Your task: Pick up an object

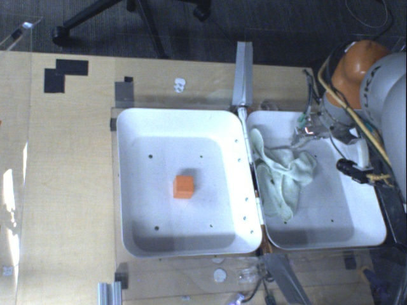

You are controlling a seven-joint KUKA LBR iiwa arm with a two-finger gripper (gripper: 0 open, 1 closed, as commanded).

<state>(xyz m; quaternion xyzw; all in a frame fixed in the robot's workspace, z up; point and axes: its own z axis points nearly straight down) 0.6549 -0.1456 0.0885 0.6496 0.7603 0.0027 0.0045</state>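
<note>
A small orange cube [184, 187] lies near the middle of the left white bin [137, 234]. A crumpled pale green cloth [280, 176] lies in the left half of the right white bin [356, 227], stretched along the wall it shares with the left bin. My gripper [308, 131] hangs low over the back of the right bin, just above the cloth's upper right corner. From this angle I cannot make out whether it touches the cloth. The grey arm with its orange band [356, 68] comes in from the right.
A metal divider post [242, 75] stands behind the seam between the two bins. Black cables [356, 170] hang from the wrist over the right bin's right side. The wooden bench [63, 189] extends to the left, and an office chair base [133, 5] sits on the floor behind.
</note>
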